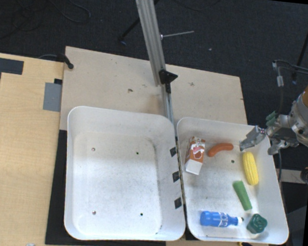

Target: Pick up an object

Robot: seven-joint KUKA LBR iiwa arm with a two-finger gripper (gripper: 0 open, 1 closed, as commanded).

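The right bin (207,232) holds several objects: a small carton (195,155) with a red and white label, an orange sausage (220,149), a yellow corn cob (250,168), a green stick (242,194), a blue bottle (218,219) and a dark green lump (257,223). My gripper (263,140) hovers over the bin's far right corner, just above the corn cob. Its two fingers stand apart with nothing between them.
The left bin (114,170) lies beside the right one, with black clips (174,175) along the shared rim. A slanted aluminium bar (153,41) rises behind the bins. Cables and a stand are at the far right.
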